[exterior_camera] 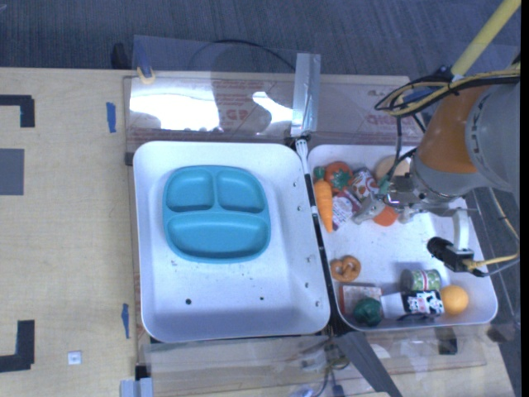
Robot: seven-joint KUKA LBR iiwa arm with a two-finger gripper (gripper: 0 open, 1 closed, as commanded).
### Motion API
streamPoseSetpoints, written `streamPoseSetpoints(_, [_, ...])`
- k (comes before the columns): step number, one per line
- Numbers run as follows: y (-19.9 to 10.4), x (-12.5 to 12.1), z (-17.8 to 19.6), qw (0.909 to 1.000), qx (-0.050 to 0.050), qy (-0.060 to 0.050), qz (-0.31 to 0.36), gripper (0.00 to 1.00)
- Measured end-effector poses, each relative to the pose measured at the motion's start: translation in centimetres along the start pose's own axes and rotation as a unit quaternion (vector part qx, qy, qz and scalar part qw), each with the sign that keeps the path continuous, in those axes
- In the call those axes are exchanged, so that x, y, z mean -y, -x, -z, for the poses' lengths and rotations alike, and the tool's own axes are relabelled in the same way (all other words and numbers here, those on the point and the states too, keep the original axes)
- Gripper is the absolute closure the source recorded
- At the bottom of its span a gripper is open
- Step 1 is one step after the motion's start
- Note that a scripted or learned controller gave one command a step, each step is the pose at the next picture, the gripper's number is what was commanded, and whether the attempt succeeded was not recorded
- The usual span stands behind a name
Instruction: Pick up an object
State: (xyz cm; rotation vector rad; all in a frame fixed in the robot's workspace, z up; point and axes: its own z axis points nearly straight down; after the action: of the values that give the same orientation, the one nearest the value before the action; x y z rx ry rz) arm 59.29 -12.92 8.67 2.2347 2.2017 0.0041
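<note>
Pincer (388,195), state unclear, low in right bin (479,304) among toy food; blue tray (216,212) in left bin (165,304).

The grey arm (488,139) reaches in from the right, claw (388,201) lowered.

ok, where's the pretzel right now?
The pretzel lies in the right bin, near its left wall, below the carrot and just above the green-topped item.

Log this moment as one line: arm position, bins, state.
arm: end effector low in right bin, among toys by carrot | left bin: blue divided plate | grasp: unconfirmed
</note>
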Motion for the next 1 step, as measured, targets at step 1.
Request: streamPoseSetpoints(1, [0.07,-0.11,1.22,1.0000,0.001,0.002,0.000,1.00])
